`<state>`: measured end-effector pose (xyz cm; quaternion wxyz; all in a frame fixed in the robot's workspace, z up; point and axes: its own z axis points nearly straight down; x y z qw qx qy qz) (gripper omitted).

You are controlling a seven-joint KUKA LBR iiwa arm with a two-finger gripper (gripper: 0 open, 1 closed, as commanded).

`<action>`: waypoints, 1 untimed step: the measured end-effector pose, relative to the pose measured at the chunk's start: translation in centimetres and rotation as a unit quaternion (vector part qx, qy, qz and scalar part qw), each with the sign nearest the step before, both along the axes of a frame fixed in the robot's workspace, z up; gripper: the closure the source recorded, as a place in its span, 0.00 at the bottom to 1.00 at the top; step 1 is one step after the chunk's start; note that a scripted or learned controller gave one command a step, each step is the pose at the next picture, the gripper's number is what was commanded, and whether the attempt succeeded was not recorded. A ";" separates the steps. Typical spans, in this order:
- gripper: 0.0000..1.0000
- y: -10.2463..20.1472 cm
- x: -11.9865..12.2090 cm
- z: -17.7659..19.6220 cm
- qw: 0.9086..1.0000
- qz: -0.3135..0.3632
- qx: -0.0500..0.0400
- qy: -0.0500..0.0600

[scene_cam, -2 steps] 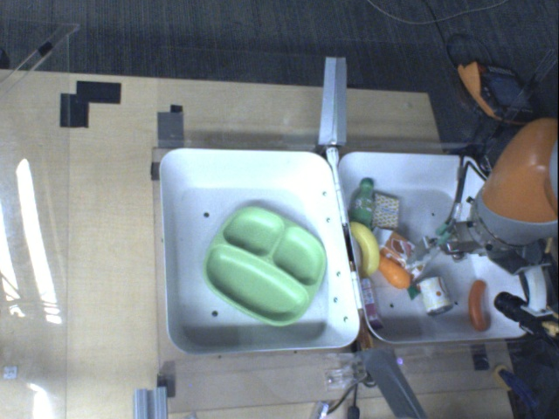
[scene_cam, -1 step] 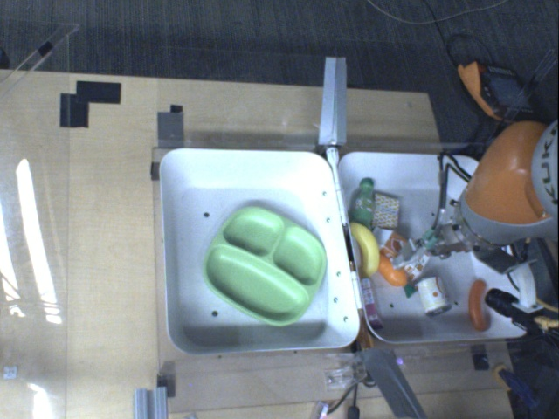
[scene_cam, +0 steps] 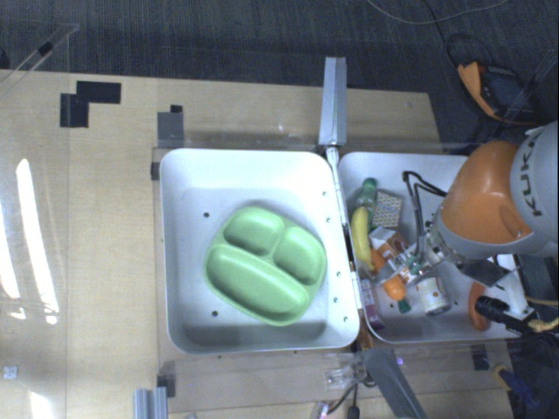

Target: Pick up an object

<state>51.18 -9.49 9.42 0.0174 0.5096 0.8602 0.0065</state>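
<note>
**Inspector:** Surface first. A pale wooden bench (scene_cam: 96, 260) against dark carpet, carrying two shallow white bins side by side, with a metal rail (scene_cam: 333, 103) rising at the seam between them.

**Clerk:** Contents of the left bin (scene_cam: 179, 234)?

**Inspector:** One item: a green three-compartment tray (scene_cam: 266, 263), lying flat near the middle, well apart from the gripper on the far side of the seam.

**Clerk:** And the right bin (scene_cam: 393, 332)?

**Inspector:** Crowded. The gripper (scene_cam: 409, 267) is low in the bin, below the orange band (scene_cam: 486, 206) of the arm. A banana (scene_cam: 360, 234) lies along the bin's wall beside the seam, near the gripper on the side away from the arm. A green-capped bottle (scene_cam: 367, 190) and a speckled grey packet (scene_cam: 387, 208) sit beyond the banana toward the rail. A small orange piece (scene_cam: 395, 288) is just beside the gripper, and a white cylindrical can (scene_cam: 431, 297) lies close under the wrist.

**Clerk:** State of the grasp?

**Inspector:** I cannot tell; clutter and the wrist obscure it. No object is visibly lifted.
</note>
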 end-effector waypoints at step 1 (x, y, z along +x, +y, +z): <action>1.00 0.0 0.1 0.7 1.000 -0.001 0.001 0.001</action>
